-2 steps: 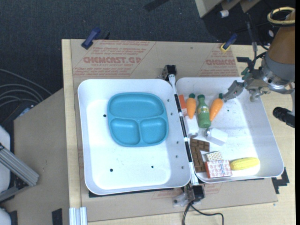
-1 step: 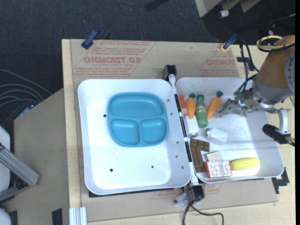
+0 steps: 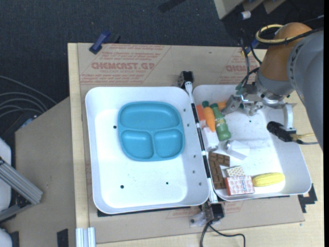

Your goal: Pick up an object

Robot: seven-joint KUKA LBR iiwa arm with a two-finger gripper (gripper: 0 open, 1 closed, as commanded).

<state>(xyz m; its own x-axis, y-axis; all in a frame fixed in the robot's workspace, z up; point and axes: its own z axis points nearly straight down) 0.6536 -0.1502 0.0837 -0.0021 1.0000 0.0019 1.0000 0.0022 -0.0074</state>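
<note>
Gripper: hangs over the far part of the right bin, close to the back wall, just right of the carrot and bottle.
Grip: cannot tell whether spread or pressed together; too small and cluttered at this slant.
Arm: reaches in from the right, orange band above the wrist, grey link at the picture's edge.
Carrot: right bin, far left corner, lying along the left wall.
Bottle: green, just beside the carrot on its right, pointing the same way.
Block: white, mid-bin, near the bottle's lower end.
Bar: brown, chocolate-like, along the left wall in the near half.
Box: red and white, near edge, touching or just beside the bar.
Corn: yellow, near edge, just right of the box.
Left bin: beside the right bin, walls meeting in the middle.
Plate: blue, three compartments, in the far half of the left bin.
Bench: tan board with red print under both bins.
</note>
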